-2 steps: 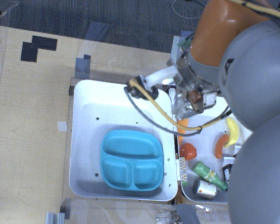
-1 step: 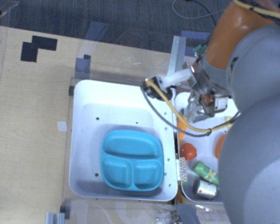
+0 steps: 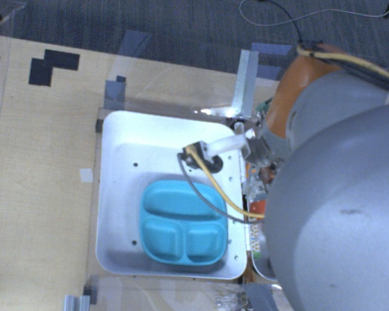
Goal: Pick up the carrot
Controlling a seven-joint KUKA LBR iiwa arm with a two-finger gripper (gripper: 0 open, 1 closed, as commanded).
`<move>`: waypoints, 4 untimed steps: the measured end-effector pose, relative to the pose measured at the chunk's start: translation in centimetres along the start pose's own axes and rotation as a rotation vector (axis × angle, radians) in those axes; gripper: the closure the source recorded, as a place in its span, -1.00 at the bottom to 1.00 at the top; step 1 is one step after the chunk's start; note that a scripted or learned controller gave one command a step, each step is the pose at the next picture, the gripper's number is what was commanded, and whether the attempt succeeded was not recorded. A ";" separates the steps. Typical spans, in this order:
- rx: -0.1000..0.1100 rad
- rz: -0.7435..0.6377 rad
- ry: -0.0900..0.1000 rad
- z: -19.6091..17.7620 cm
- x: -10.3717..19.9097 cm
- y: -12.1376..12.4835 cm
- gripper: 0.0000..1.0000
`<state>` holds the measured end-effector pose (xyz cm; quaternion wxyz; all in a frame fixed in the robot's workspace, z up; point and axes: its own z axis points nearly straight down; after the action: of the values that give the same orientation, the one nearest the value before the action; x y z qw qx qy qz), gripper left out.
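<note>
A small orange piece, seemingly the carrot (image 3: 257, 207), shows at the left edge of the right bin, mostly hidden under my arm. My gripper (image 3: 254, 186) hangs just above it, low over that bin's left side. The big grey arm with its orange band (image 3: 294, 93) covers nearly the whole right bin. Whether the orange piece sits between the gripper's tips is hidden.
The left white bin (image 3: 119, 178) holds a blue three-compartment tray (image 3: 183, 229) at its front right. A pale, green-marked item (image 3: 255, 244) peeks out beside the arm in the right bin. Metal brackets (image 3: 246, 81) stand behind the bins.
</note>
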<state>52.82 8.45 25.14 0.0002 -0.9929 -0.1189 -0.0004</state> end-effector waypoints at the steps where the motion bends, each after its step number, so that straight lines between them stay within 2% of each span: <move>1: 0.000 -0.086 -0.001 0.9 -5.3 4.4 1.00; 2: -0.002 -0.272 0.001 -1.3 -2.9 12.3 1.00; 3: 0.001 -0.070 0.000 -0.1 -4.9 2.7 1.00; 4: -0.001 -0.451 0.001 -3.6 -4.7 5.5 1.00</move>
<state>49.55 1.97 28.78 -0.0003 -0.9412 -0.3378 -0.0013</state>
